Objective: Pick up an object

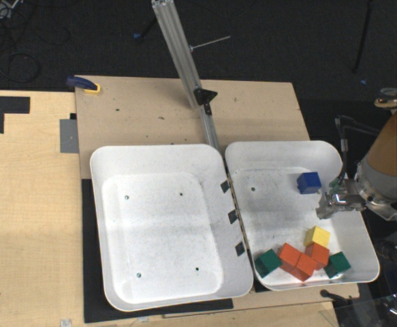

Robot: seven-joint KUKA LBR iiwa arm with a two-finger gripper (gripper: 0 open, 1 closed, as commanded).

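Note:
The right bin holds a blue block near its far right side. At its front lie a yellow block, two orange blocks, and two green blocks. My gripper hangs over the right side of this bin, between the blue block and the yellow block. Nothing shows between its fingers.
The left bin lies beside the right one. A slanted aluminium bar rises behind the bins. Black clips sit along the seam between the bins. The arm's wrist enters from the right.

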